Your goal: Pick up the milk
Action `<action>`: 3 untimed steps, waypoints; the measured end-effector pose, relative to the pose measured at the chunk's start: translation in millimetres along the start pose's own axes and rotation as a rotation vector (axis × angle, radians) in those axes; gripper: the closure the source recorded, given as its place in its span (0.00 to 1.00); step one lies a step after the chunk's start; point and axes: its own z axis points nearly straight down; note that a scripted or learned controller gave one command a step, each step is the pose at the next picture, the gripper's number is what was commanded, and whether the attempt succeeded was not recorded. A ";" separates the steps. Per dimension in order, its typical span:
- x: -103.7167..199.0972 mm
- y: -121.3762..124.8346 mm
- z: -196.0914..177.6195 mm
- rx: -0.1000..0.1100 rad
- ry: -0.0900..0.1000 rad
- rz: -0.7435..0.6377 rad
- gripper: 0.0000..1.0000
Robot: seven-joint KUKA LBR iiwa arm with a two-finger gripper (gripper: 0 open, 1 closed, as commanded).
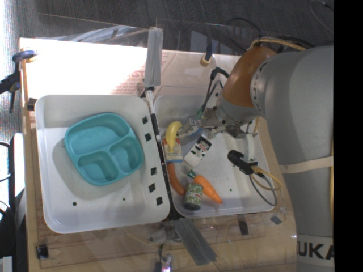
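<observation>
Camera view looks down on two white bins on the table; the milk (198, 151), a small white carton with dark print, lies on its side in the right bin (249, 200), near that bin's middle. Its long axis runs on a slant, from lower left up toward upper right. The hand (205, 123) sits just beyond the carton's upper end, between the carton and the far wall, so the milk lies just below and slightly left of it in this view. Whether its jaws stand apart or together I cannot tell; the wrist and cabling hide them, and nothing is visibly clamped.

A banana (172, 134) lies just left of the carton, an orange carrot (207, 189) and a small patterned can (193, 196) lie nearer the front wall, and a teal divided plate (104, 148) rests in the left bin (62, 214).

My judgement: the coming move turns on closing across the carton's narrow width, at right angles to that slanted axis, while keeping clear of the banana.
</observation>
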 end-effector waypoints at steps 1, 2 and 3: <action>15.3 -58.3 2.3 0.005 0.001 -0.042 0.00; 15.4 -57.2 -8.3 0.004 0.001 -0.046 1.00; 15.5 -57.2 -8.3 0.004 0.001 -0.046 0.00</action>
